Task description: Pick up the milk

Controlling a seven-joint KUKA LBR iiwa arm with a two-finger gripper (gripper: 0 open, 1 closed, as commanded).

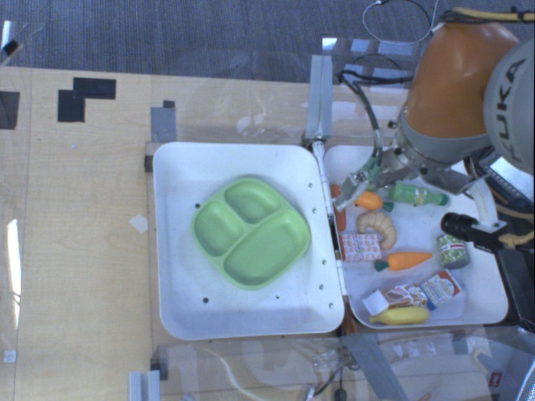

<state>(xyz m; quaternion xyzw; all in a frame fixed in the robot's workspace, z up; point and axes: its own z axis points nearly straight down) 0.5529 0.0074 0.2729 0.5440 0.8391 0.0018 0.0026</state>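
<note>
Nearest the camera, in the right white bin [493, 312], a yellow plastic banana [399, 315] lies at the front rim, with two small printed cartons just behind it. The small white carton with a red and green label [441, 288] looks like the milk, though the print is too small to be sure; it rests on the bin floor, untouched. Farther back lie an orange toy carrot [409, 261], a tan croissant [379, 223] and a green bottle [415, 195]. The jaws [368, 176] hang over the bin's far left corner, well apart from the milk; their opening cannot be told. Reach, grasp and lift all remain.
</note>
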